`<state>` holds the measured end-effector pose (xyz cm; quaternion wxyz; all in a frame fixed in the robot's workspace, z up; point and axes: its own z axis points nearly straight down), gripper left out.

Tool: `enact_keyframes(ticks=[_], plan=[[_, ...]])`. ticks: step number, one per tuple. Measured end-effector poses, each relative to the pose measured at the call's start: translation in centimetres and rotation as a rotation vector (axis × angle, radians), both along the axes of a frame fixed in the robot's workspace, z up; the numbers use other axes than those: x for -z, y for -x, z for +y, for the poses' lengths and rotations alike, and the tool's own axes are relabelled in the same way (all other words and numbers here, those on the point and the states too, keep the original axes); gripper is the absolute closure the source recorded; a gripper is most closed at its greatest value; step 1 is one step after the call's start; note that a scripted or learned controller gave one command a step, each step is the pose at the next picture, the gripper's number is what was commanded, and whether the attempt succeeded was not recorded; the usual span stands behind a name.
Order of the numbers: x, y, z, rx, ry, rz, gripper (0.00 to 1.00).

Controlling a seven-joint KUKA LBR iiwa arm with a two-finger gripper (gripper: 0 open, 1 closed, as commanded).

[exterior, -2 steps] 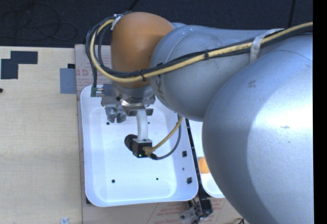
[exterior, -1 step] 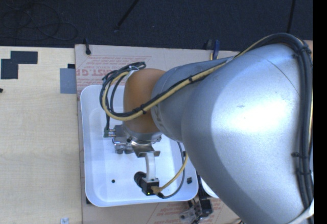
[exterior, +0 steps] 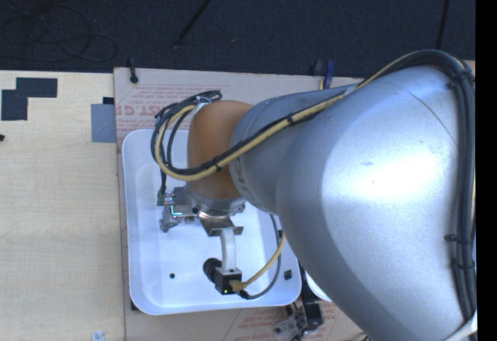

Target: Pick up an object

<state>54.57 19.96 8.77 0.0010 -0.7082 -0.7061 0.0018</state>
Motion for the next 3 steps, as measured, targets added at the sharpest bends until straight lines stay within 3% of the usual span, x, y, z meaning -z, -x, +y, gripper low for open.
enact_keyframes(ticks=[1,2,3], plan=[[-22.60,-9.58,3.44,-0.007,-0.006,-0.021,0.00],[-22.39,-9.12,3.36,-0.012,0.002,0.001,1.00],[-23.32,-9.09,3.42,-0.018,0.004,0.004,1.00]])
